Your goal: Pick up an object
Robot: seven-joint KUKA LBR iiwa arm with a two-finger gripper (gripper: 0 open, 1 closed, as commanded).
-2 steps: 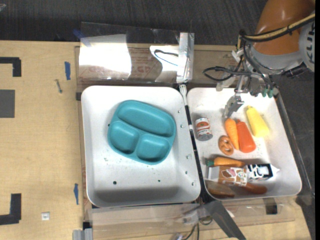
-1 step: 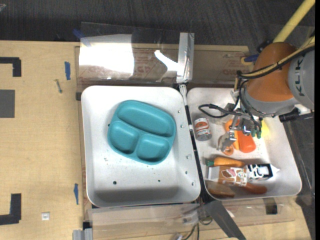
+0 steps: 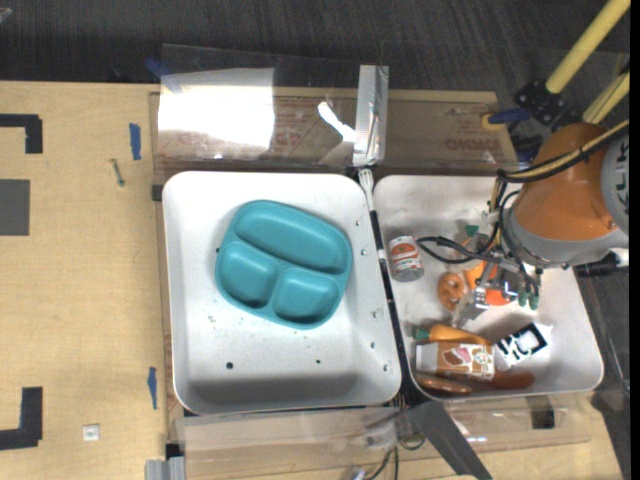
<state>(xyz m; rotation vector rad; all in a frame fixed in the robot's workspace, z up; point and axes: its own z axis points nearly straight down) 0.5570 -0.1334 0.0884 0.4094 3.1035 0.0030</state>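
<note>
The right bin point(image 3: 440, 200) holds a small red-and-white can point(image 3: 405, 258), a small orange object point(image 3: 452, 286), an orange-brown box point(image 3: 455, 356) lying flat, a brown sausage-shaped item point(image 3: 520, 379) in front of the box, and a black-and-white block point(image 3: 524, 342). My gripper point(image 3: 486, 290) hangs low inside this bin, just right of the orange object and above the box. It partly hides the orange object's right side. Whether it touches that object I cannot tell.
In the left bin point(image 3: 190, 298) lies a teal divided plate point(image 3: 283, 262). A clear plastic wall point(image 3: 370, 113) stands behind the bins. The grey arm with its orange band point(image 3: 565, 193) covers the right bin's far right corner. Yellow poles point(image 3: 595, 28) cross the top right.
</note>
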